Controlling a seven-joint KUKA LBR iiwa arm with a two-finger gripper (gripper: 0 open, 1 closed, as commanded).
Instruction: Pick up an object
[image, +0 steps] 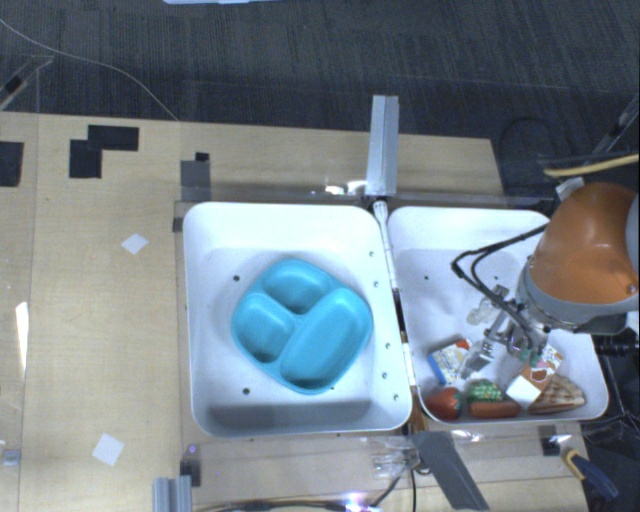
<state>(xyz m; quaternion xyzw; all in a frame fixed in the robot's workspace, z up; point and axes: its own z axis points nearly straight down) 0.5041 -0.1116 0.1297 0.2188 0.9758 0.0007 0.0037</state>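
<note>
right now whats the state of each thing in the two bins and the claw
blue divided plate: upright in the left bin, its compartments bare
claw: low over the heap in the right bin
red tomato: lying at the right bin's front edge
pizza slice: flat in the front right corner
white block: resting beside the pizza slice

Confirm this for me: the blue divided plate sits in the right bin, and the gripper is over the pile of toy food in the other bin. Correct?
Not quite. The camera view shows the blue divided plate in the left bin, not the right. The gripper is over the pile of toy food in the other bin, the right bin.
</note>
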